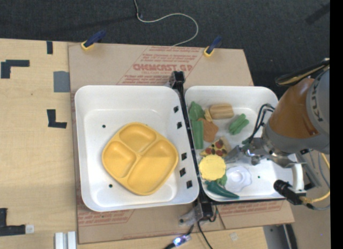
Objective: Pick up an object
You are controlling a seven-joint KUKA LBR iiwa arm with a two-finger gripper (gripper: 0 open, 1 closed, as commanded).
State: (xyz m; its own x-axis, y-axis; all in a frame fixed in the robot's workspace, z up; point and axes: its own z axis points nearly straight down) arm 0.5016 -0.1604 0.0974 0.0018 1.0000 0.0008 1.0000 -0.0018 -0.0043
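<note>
Toy foods crowd the right bin [268, 95]: a bread roll [221, 111], green pods [238, 123], a yellow disc [212, 167].

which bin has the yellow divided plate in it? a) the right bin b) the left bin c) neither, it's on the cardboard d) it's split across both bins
b: the yellow divided plate lies flat inside the left bin, alone there, while the small food-shaped toys sit in the right bin.
</note>
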